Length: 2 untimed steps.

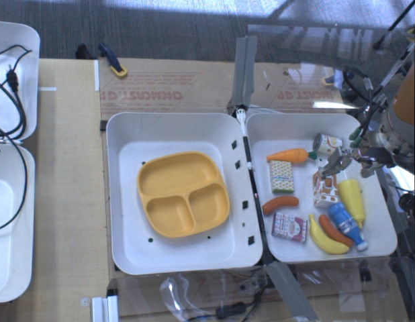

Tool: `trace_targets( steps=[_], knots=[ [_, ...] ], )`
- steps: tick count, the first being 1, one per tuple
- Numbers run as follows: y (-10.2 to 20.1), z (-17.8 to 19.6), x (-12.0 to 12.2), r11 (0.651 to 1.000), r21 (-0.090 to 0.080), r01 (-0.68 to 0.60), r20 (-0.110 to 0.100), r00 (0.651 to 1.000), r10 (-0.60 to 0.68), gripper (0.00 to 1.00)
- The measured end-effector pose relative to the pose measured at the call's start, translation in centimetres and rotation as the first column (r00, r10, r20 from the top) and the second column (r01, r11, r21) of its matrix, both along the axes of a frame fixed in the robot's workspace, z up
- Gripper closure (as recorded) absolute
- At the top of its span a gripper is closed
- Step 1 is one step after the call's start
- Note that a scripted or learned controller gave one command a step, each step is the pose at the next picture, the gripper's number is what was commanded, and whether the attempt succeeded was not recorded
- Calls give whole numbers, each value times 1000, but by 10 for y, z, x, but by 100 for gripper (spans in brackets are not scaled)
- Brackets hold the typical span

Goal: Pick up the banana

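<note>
Banana (pixel 326 237) lies flat in the right bin (pixel 389 243), near the front right corner, curved, ends turned up toward the back of the bin. A red sausage-like piece (pixel 336 229) rests along its inner curve, touching or nearly so; a blue bottle (pixel 346 223) lies just beside that, and a yellow bottle (pixel 352 200) sits behind. A small red-and-white carton (pixel 289 227) is close on the banana's left. Further back in the same bin: carrot (pixel 288 156), a green-patterned box (pixel 281 176), a second sausage (pixel 280 204). Left bin (pixel 117 200) holds a yellow divided plate (pixel 183 193). Gripper (pixel 339 160) sits over the back half of the right bin, above a white carton (pixel 325 190), well apart from the banana; its fingers appear spread with nothing between them, though the view is cluttered there. Judgement: banana looks like a toy plastic piece, so light, stiff, smooth and somewhat slippery; it should not bruise or deform. Best hold is probably across the middle of the curve, fingers closing over the narrow width. The outer front side is free, the inner side is crowded by the sausage, so a finger descending there may catch it or nudge the banana aside.
</note>
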<state>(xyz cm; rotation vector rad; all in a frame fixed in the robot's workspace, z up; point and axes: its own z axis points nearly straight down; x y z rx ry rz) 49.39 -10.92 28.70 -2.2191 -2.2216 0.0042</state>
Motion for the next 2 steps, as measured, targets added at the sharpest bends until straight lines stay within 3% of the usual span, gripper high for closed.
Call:
trace_targets(
  steps=[1,2],
  knots=[
    [-1,8,1,1000,-1,1,-2,1000,-1,100],
    [-1,8,1,1000,-1,1,-2,1000,-1,0]
  ],
)
